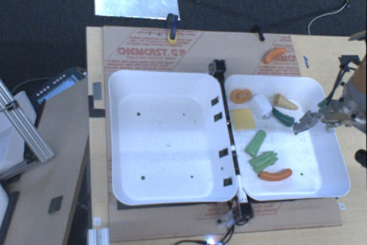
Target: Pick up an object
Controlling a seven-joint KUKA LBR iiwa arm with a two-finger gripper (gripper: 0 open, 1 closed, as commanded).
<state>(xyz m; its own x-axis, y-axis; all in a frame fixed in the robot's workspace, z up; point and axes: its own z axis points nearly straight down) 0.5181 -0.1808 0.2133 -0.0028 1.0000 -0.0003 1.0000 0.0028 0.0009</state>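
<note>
The right bin (332, 172) holds several toy foods. There is a pretzel (241, 96), a yellow cheese square (243, 119), a white cylinder (262, 106), a tan wedge (285, 102), a dark green piece (282, 117), a green pod (256, 143), a ridged green piece (264, 160) and an orange sausage (275, 175). My gripper (303, 123) reaches in from the right, low over the bin's right half. Its tip is just right of the dark green piece and below the tan wedge. I see nothing held in it.
The left bin (166, 83) lies beside the right one, with a black hinged divider (225, 123) between them. A second orange sausage (274, 55) lies on the board behind the right bin. A yellow-and-blue clip (172, 28) stands at the board's back edge.
</note>
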